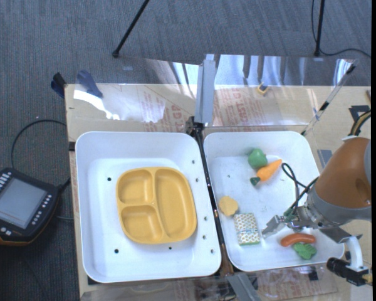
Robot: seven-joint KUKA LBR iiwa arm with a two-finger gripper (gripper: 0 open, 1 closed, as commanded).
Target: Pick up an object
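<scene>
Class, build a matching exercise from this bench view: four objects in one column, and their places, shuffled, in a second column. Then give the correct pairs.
Objects
1. yellow divided plate
2. toy carrot
3. red toy sausage
4. patterned sponge block

Places
A. right bin, near its front right corner, beside a green piece
B. middle of the left bin
C. right bin, far half, beside a green toy vegetable
D. right bin, front left part, just in front of a small yellow round piece

Pairs: 1-B, 2-C, 3-A, 4-D
</scene>
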